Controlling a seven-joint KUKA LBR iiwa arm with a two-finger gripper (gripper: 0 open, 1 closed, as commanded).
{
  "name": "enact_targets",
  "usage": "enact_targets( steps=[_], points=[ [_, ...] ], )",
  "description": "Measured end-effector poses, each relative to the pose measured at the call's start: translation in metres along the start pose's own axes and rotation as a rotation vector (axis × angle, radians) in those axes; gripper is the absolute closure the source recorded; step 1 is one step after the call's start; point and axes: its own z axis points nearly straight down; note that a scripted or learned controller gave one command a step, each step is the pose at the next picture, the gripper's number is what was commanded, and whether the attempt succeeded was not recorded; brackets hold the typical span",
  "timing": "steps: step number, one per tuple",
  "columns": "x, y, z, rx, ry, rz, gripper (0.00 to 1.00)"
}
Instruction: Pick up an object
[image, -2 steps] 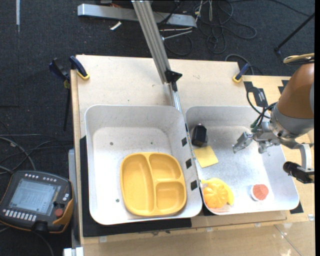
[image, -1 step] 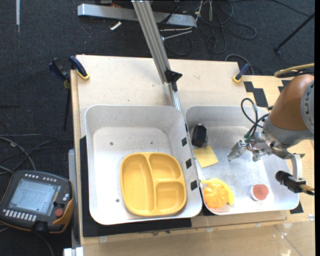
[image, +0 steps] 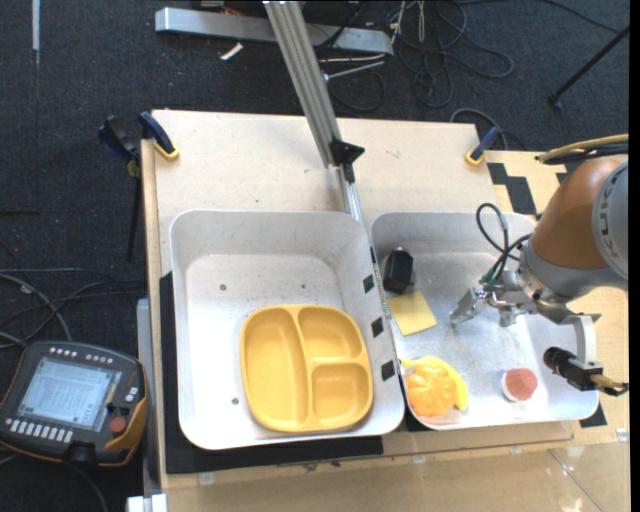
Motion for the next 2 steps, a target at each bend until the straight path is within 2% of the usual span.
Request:
enact_targets(
  steps=[1, 2],
  points=[
    [0.0, 0.001, -0.011, -0.003, 0.0, 0.0, 1.0],
    [0.0, 0.005, -0.054, -0.006, -0.001, -0.002, 1.0]
  ],
)
